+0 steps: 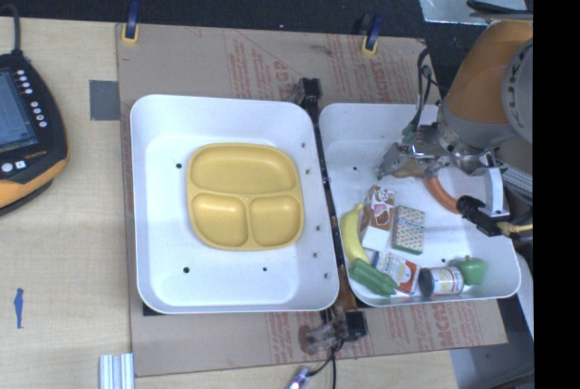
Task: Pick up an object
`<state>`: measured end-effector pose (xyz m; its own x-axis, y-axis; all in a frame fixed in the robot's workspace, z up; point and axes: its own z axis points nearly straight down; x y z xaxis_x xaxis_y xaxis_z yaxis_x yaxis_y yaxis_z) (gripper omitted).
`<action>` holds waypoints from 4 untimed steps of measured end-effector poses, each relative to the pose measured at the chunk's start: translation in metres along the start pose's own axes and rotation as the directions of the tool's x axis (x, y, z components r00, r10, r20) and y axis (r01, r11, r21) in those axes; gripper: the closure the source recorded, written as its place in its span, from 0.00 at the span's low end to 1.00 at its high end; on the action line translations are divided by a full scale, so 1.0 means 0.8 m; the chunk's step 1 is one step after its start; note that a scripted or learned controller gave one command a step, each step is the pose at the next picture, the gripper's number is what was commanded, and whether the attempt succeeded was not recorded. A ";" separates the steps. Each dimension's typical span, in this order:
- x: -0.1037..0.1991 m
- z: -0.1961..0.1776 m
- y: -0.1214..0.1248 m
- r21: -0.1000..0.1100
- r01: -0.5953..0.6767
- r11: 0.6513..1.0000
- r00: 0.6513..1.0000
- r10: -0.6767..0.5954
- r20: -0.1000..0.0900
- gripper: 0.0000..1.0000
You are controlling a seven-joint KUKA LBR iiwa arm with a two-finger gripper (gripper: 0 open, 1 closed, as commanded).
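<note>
My gripper [410,162] hangs over the upper middle of the right bin [353,129], under the grey and orange arm. It is just above the pile of objects. Below it lie a red and white carton [380,206], a green patterned box [409,228], a banana [352,235], a green cylinder [372,277], a small carton [399,269], a little jar [441,280] and a green pepper [472,269]. An orange curved piece [441,193] lies just right of the gripper, partly hidden by the arm.
The left bin [154,197] holds a yellow divided plate [245,195]. A teach pendant [23,129] rests on the bench at far left. Clamps [130,26] pin the cardboard at the back edge.
</note>
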<state>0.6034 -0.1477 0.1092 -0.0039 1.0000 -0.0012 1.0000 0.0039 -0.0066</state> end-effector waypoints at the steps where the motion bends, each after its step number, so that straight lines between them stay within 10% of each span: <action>1: -0.051 -0.015 0.066 -0.005 -0.001 1.000 1.000 0.001 -0.001 0.00; 2: -0.037 0.002 -0.110 -0.001 0.001 1.000 1.000 -0.001 -0.002 0.00; 3: -0.052 -0.050 -0.010 -0.005 -0.001 1.000 1.000 0.001 -0.001 0.00; 4: -0.047 0.015 0.044 -0.003 0.001 1.000 1.000 -0.001 0.000 0.00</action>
<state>0.6385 -0.1854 0.0968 -0.0046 1.0000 -0.0009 1.0000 0.0046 -0.0033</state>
